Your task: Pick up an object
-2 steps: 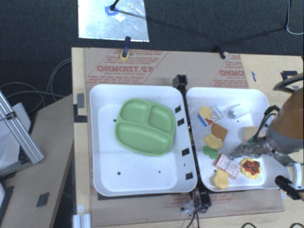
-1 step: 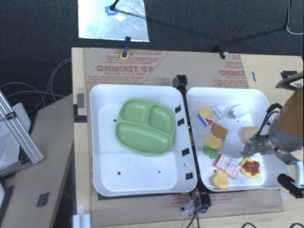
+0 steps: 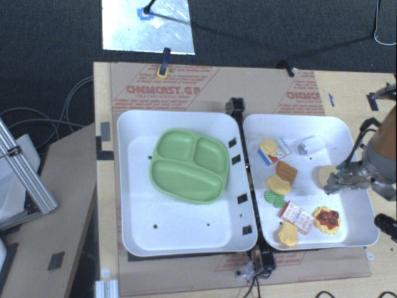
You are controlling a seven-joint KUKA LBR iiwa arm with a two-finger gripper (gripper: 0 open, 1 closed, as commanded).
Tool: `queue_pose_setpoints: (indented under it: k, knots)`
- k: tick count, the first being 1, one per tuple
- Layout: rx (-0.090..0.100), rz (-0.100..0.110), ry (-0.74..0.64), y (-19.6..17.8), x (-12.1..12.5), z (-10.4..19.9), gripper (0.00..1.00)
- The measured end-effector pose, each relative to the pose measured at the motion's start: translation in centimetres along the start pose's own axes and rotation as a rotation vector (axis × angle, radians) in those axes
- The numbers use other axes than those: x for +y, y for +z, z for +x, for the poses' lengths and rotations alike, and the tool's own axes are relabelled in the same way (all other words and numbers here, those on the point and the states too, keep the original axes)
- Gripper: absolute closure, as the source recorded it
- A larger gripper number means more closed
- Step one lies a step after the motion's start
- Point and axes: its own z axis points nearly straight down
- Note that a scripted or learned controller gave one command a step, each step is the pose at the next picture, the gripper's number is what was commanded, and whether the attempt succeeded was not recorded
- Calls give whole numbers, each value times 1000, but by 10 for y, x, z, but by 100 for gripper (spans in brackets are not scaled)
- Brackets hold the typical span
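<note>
Where board (image 3: 167, 89) shows behind bins: red "CHEMCAST GP" print, repeated.

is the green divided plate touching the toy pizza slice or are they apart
Apart. The camera view shows the green divided plate in the left bin, the toy pizza slice in the right bin, with both bins' walls between them.

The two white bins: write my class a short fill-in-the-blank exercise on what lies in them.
1. The green divided plate lies in the ____ bin.
2. The toy pizza slice lies in the ____ bin.
3. The plate has ____ compartments.
4. The gripper is over the ____ bin.

Missing words: left; right; three; right.
</note>
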Motion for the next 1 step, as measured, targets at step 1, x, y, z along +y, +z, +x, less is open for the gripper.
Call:
queue_pose_setpoints:
  k: [1]
  knots:
    - [1,1,0,-44,2,5,100]
